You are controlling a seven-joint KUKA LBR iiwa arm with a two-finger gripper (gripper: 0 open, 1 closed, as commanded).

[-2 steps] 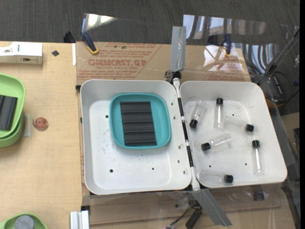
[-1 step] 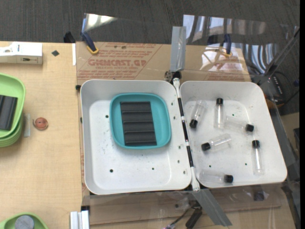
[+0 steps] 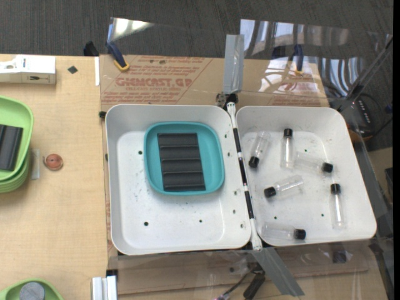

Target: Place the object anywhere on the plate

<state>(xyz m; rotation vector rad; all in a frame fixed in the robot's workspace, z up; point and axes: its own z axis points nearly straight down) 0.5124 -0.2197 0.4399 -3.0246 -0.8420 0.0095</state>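
A teal plate [image 3: 214, 161] with a dark ribbed insert [image 3: 180, 162] lies in the left white bin [image 3: 169, 230]. In the right white bin [image 3: 350, 230] lie several clear plastic vials with black caps: one [image 3: 257, 151] near the bin's left wall, one [image 3: 287, 146] standing lengthwise at the top middle, one [image 3: 282, 187] in the centre, one [image 3: 337, 204] at the right, one [image 3: 314, 162] toward the upper right, and one [image 3: 285, 233] by the front wall.
A green tray [image 3: 19, 161] sits at the left edge of the wooden bench, with a small round orange piece [image 3: 54, 162] beside it. A white box [image 3: 28, 69] lies at the back left. Cardboard [image 3: 162, 80] lies behind the bins.
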